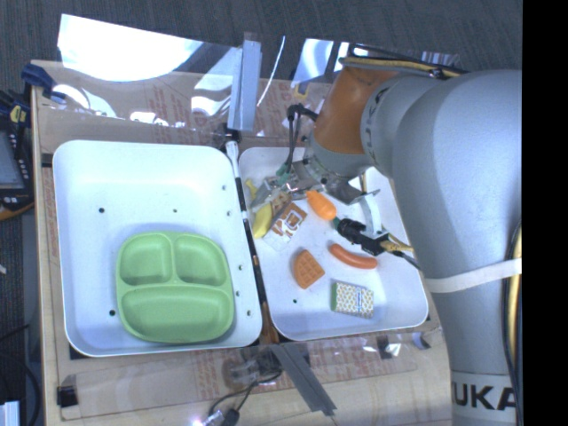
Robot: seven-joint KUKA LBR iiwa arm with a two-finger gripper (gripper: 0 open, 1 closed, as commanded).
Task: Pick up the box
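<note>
Two white bins sat side by side on the worktop (53, 122). Left bin (80, 176) carried a green divided plate (176, 287) in its near half, towards the near right corner. Right bin (404, 313) carried the small stuff. The box (353, 299), a small flat carton with a green edge and patterned face, lay near the right bin's near edge, slightly right of centre, apart from everything else. Just beyond it, a sausage (353, 256) lay across the bin's middle right. A waffle-like orange piece (307, 268) lay left of the box and sausage, roughly at bin centre. A carrot (320, 206) lay further back, tilted. A banana (262, 220) was along the bin's left wall, with a small brown printed packet (288, 221) just beside it.

Grey arm with orange band (348, 114) came in from the right and covered the right bin's far right corner. End effector (286, 181) was low in the far left part of the right bin, above the banana and packet, well apart from the box. Fingers too cluttered and small to read, so cannot tell whether spread or pressed together. Nothing was visibly pinched. A black cable fitting (355, 232) hung from the wrist over the area between carrot and sausage. Box untouched
</note>
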